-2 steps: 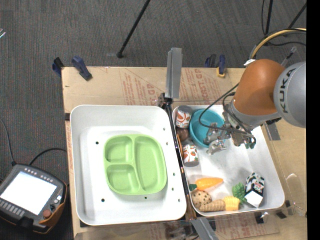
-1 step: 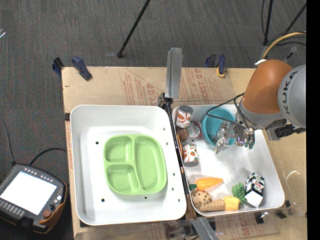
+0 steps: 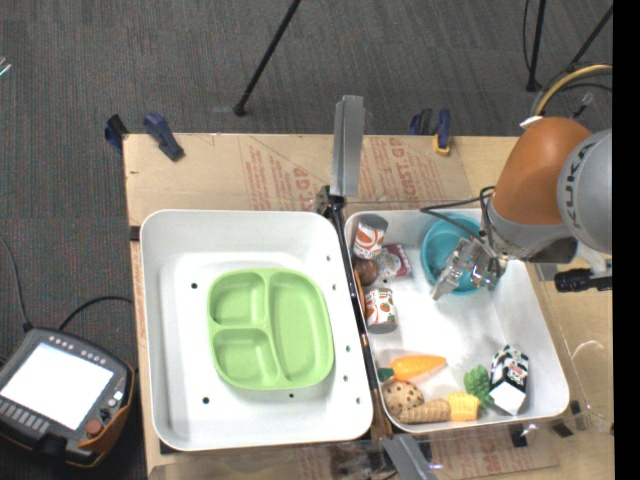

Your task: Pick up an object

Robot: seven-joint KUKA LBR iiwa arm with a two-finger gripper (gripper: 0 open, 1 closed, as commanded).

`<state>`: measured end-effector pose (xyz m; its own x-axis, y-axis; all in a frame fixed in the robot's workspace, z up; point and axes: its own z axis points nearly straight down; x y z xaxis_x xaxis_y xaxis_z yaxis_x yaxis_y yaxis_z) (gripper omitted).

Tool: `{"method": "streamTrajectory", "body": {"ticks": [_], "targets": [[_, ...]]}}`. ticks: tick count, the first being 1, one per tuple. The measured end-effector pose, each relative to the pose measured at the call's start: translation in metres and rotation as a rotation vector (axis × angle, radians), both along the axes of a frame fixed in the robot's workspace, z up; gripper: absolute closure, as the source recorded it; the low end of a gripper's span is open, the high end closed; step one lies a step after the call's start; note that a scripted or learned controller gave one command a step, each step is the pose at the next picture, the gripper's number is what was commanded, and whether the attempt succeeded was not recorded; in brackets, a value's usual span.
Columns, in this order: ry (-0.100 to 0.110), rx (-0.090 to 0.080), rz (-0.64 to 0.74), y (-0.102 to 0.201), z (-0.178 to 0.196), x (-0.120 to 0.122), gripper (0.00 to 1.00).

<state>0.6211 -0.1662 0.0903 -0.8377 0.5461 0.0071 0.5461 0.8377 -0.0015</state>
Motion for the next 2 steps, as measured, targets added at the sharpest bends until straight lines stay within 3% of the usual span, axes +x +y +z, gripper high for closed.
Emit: {"method": "streamTrajectory", "body": {"ticks": [1, 2], "targets": [[-0.009, -0.002, 0.002, 0.001, -0.001, 0.002, 0.0], [-0.009, -0.009, -0.013, 0.057, -0.001, 0.001, 0.0]]}}
